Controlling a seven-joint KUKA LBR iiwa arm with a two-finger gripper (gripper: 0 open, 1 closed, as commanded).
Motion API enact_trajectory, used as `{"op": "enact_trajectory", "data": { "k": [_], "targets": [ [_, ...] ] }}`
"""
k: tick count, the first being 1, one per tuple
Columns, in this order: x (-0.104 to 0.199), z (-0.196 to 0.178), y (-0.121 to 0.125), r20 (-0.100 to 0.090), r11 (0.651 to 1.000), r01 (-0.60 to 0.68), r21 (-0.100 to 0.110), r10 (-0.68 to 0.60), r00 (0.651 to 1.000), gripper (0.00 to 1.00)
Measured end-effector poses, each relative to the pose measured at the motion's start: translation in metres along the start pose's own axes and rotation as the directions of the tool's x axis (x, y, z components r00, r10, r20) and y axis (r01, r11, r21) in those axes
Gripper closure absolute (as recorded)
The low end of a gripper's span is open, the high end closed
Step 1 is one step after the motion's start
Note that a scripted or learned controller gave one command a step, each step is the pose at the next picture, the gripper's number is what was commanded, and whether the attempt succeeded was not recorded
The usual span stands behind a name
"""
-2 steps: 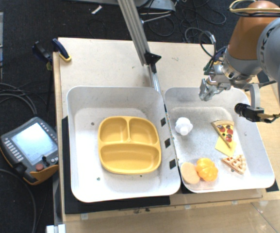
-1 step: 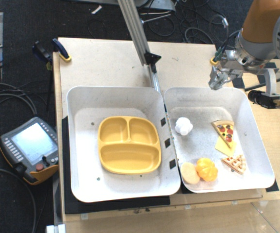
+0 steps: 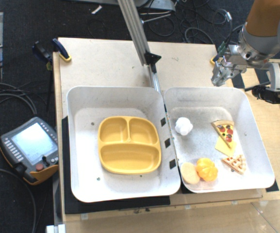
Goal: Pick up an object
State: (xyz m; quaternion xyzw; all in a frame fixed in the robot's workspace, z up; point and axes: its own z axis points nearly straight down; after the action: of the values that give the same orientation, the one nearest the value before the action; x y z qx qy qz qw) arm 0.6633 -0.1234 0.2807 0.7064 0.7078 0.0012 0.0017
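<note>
Since nothing is yet in the gripper point(image 3: 221, 77), the step in hand looks like the approach: choosing one toy food item and coming down squarely over it.

Going from the left, the left bin point(image 3: 76, 130) carries a yellow divided plate point(image 3: 129, 144) near its middle, a poor target because it is wide and flat. The right bin point(image 3: 246, 103) holds the likelier picks. A white ball point(image 3: 183, 125) lies near that bin's left wall, apart from the rest. At the bin's front edge a pale round piece point(image 3: 190, 174) touches an orange fruit point(image 3: 206, 169). Further right, a pizza slice point(image 3: 225, 131) overlaps a yellow cheese wedge point(image 3: 223, 145), with a waffle-like wedge point(image 3: 235, 163) just in front of them.

My judgement is that the ball or the fruit suits two fingers best. The ball stands alone, so a straight descent should not disturb its neighbours; the flat slices would likely slip from the fingers.

The arm point(image 3: 266, 18) comes in at the right, its wrist bent downward. The gripper hangs just beyond the right bin's far edge, above the bench, well apart from every item. Whether its fingers are apart or together I cannot tell.
</note>
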Motion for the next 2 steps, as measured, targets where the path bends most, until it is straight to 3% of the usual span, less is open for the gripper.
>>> {"op": "enact_trajectory", "data": {
  "k": [2],
  "targets": [
    [0.105, 0.013, -0.015, -0.002, 1.0, 0.006, 0.006, -0.006, 1.0, 1.0]
  ]
}}
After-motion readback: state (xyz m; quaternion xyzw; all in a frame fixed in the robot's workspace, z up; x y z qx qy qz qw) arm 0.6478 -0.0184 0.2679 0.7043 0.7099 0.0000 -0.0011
